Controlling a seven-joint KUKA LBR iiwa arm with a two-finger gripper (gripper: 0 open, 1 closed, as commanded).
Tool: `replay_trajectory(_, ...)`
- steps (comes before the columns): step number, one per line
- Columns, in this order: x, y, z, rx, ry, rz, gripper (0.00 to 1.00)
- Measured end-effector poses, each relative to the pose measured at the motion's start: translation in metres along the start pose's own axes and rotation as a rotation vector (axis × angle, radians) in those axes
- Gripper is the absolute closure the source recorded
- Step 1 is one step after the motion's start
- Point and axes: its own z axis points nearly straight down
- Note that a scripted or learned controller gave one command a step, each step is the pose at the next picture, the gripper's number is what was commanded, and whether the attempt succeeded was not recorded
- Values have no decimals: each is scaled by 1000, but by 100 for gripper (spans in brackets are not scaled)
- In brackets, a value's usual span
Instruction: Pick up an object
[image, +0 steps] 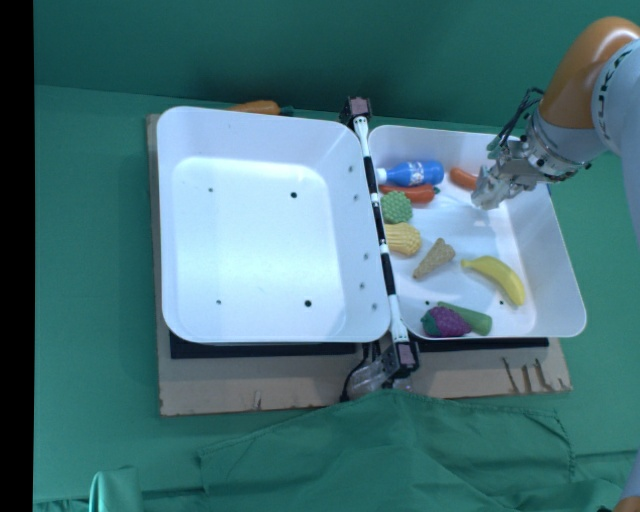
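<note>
Grapes (446, 321): near edge, right bin (560, 300).
Gripper (487, 196): far side, beside sausage (463, 178); grip perhaps empty, cannot tell.
Progress: nothing lifted yet.

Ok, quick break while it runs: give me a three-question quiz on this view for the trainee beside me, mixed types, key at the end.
1. True or false: the banana lies in the left bin.
2. Multiple choice: which thing lies nearest the hand? A) the purple grapes B) the orange-red piece by the far wall C) the cone-shaped piece
3. Fill in: the blue bottle lies in the right bin, close to the ______ between the bins.

Key:
1. False; it lies in the right bin.
2. B.
3. Divider.
</note>
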Motion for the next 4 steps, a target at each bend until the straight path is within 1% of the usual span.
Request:
replay_trajectory(1,8,42,-74,6,5,-6,100)
replay_trajectory(2,1,22,-98,13,6,-2,100)
replay_trajectory(3,34,52,-17,20,8,-6,100)
replay_trajectory(4,-2,-43,-2,25,7,4,100)
